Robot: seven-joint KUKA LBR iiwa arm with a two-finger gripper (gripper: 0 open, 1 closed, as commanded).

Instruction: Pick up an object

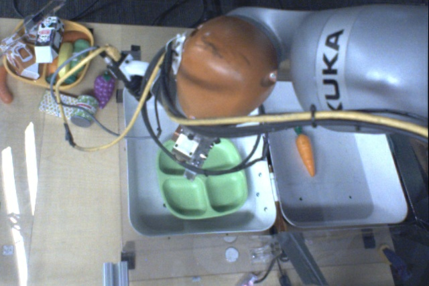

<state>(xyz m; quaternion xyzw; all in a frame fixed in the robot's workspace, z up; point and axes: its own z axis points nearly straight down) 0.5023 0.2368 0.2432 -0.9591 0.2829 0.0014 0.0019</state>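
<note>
Hand point(192, 156) over green tray point(201, 187).

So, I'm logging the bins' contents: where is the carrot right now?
The carrot lies in the right bin in the camera view, near that bin's left wall, just below the yellow cable that crosses the arm.

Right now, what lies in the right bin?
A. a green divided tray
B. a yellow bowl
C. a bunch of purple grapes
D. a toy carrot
D: the toy carrot lies on the floor of the right bin, while the green divided tray sits in the left bin, and the grapes and the yellow bowl are out on the bench.
</note>
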